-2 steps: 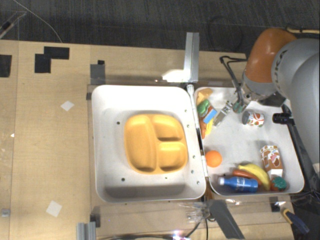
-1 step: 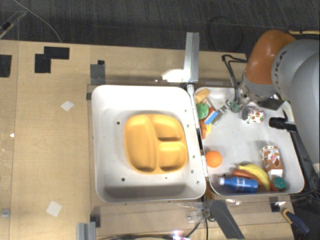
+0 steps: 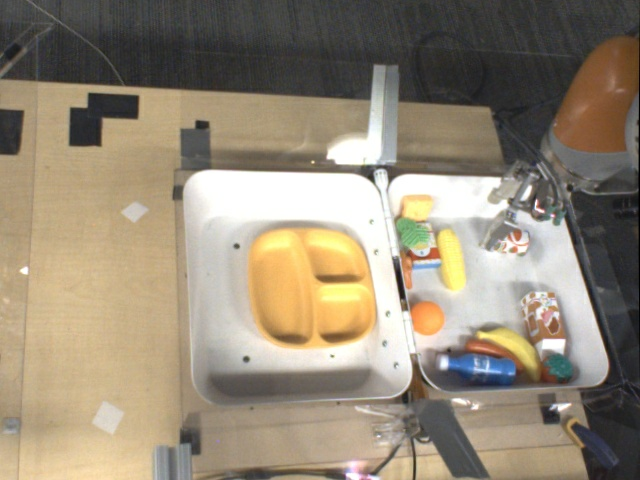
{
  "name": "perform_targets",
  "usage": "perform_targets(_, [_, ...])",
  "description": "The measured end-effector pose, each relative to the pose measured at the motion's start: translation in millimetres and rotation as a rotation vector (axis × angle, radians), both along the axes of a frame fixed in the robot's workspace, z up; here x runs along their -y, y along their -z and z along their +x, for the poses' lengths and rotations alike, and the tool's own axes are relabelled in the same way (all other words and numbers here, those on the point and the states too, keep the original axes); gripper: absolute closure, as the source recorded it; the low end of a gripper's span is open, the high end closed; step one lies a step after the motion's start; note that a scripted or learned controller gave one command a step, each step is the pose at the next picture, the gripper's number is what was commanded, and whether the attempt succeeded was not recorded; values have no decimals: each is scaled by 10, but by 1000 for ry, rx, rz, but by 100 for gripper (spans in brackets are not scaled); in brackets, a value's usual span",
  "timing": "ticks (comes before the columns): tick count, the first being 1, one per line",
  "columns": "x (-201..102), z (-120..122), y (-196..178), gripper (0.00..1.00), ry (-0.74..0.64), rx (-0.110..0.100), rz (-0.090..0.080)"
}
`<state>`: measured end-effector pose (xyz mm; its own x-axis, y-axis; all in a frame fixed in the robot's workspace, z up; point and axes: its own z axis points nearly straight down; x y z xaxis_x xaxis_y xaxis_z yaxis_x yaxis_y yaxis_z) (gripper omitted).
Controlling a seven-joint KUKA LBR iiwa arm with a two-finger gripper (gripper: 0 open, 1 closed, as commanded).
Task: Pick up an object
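A small red-and-white object (image 3: 513,242) lies near the far right corner of the right bin (image 3: 590,308), directly under the pincer (image 3: 508,218), whose fingers look spread around it, touching or nearly so. Nearer the bin's left wall lie a yellow corn cob (image 3: 452,259) and an orange (image 3: 427,317). The left bin (image 3: 215,268) carries a yellow divided tray (image 3: 308,285).

Claw (image 3: 510,220) over small object (image 3: 514,242) in right bin (image 3: 590,313).
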<state>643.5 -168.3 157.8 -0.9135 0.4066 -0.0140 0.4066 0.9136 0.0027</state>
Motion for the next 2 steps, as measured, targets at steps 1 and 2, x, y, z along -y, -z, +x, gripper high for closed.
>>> perform_targets(1, [-146, -234, 693, 0, 484, -1, 6])
perform_targets(2, [-315, -477, 286, 0, 584, -4, 9])
